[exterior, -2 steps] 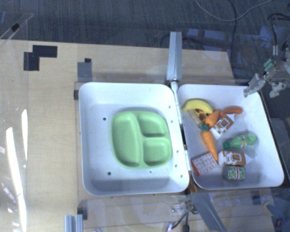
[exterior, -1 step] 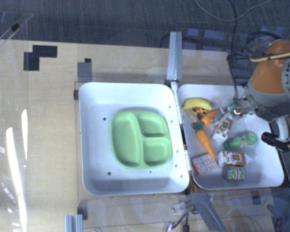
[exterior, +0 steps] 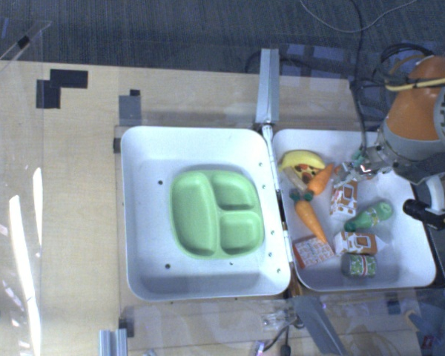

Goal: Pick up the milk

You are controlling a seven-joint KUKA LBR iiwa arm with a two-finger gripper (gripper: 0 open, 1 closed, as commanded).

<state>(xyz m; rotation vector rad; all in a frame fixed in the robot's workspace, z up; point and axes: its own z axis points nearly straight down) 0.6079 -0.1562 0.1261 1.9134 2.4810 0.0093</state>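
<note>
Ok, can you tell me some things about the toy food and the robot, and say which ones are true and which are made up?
1. The green divided plate lies in the left bin. True.
2. The banana is on the green divided plate. False: it lies in the right bin, near the top corner by the divider.
3. Two carrots lie in the right bin. True.
4. The green bottle stands in the left bin. False: it lies on its side in the right bin.
5. The arm reaches in over the right bin. True.
6. The hand is over the left bin. False: it is over the right bin's upper part, above a small carton.
</note>
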